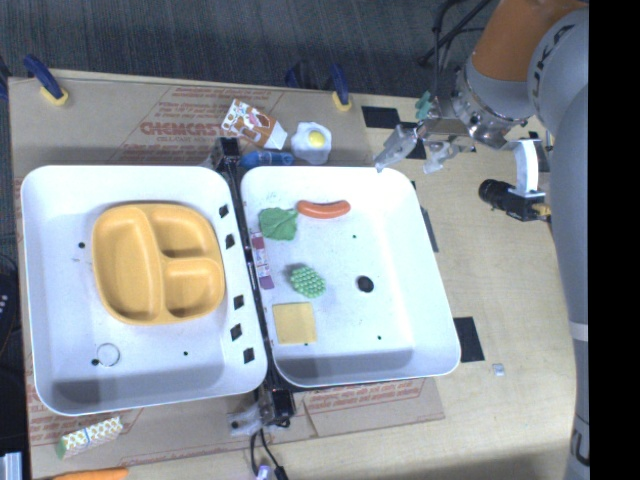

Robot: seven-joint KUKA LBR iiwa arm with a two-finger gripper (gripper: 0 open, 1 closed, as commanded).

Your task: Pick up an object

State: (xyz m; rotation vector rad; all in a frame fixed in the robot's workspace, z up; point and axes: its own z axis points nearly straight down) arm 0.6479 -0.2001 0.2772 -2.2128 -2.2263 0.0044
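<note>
The gripper [408, 152] hangs empty just past the far right corner of the right bin [425, 268], fingers spread apart, while the sausage [324, 208], green leaf [278, 223] and cheese slice [294, 322] lie inside it.

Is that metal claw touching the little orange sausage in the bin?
Apart. In the camera view the gripper hangs above the right bin's far corner, with bare white floor between it and the sausage.
</note>
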